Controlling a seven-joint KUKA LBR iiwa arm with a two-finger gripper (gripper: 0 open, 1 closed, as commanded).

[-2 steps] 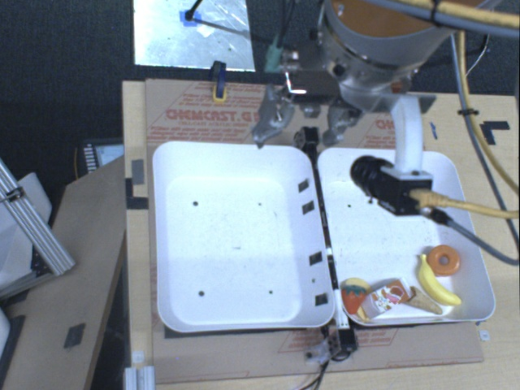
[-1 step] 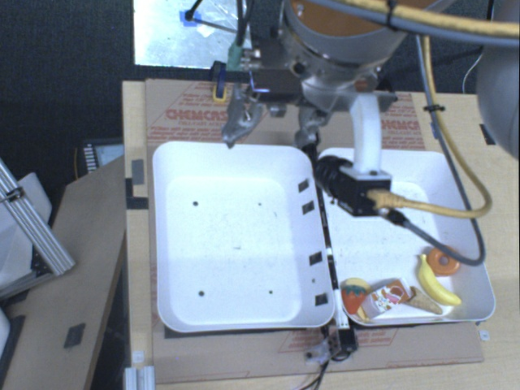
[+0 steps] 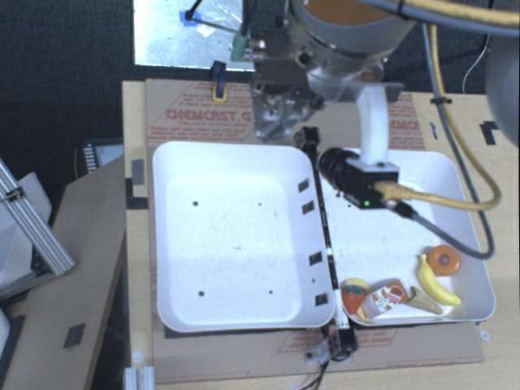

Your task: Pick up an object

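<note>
My gripper (image 3: 276, 127) hangs over the far rim of the left bin (image 3: 162, 218), near the corner where the two bins meet. Nothing shows beneath it. The loose objects lie in the near right corner of the right bin (image 3: 382, 242): a yellow banana (image 3: 436, 283), an orange ring (image 3: 444, 259), a red and orange round toy (image 3: 355, 296), a small red and white packet (image 3: 386, 296) and a tan wedge (image 3: 424, 301). All of them are far from the gripper, toward the front right.
A black device (image 3: 351, 181) on a white bracket, with a yellow cable (image 3: 439, 203), hangs over the far part of the right bin. Black clips (image 3: 313, 232) line the divider between the bins. Brown cardboard (image 3: 203, 114) lies under the bins.
</note>
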